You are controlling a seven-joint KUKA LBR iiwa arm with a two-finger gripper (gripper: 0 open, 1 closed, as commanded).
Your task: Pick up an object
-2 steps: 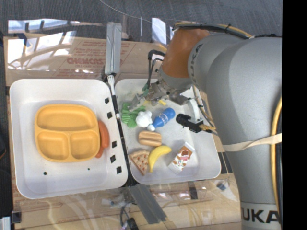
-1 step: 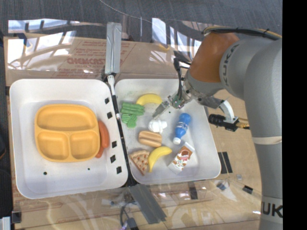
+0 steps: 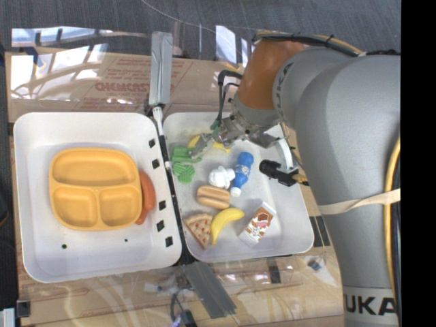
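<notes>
The right bin (image 3: 289, 234) holds several toy foods. A green leafy piece (image 3: 182, 162) lies at its left wall, with a small yellow piece (image 3: 195, 141) just behind it. In the middle are a blue bottle (image 3: 242, 169), a white lump (image 3: 221, 178) and a hot dog (image 3: 213, 197). A pizza slice (image 3: 199, 229), a banana (image 3: 225, 221) and a small carton (image 3: 258, 224) lie along the front. My gripper (image 3: 210, 142) is low in the bin's back left corner, right over the yellow piece and beside the green one.
The left bin (image 3: 34, 182) carries a yellow divided tray (image 3: 95, 188) with an orange sausage (image 3: 146, 196) against its right side. A grey divider (image 3: 161, 73) runs between the bins. The arm's bulky grey body covers the right bin's right rim.
</notes>
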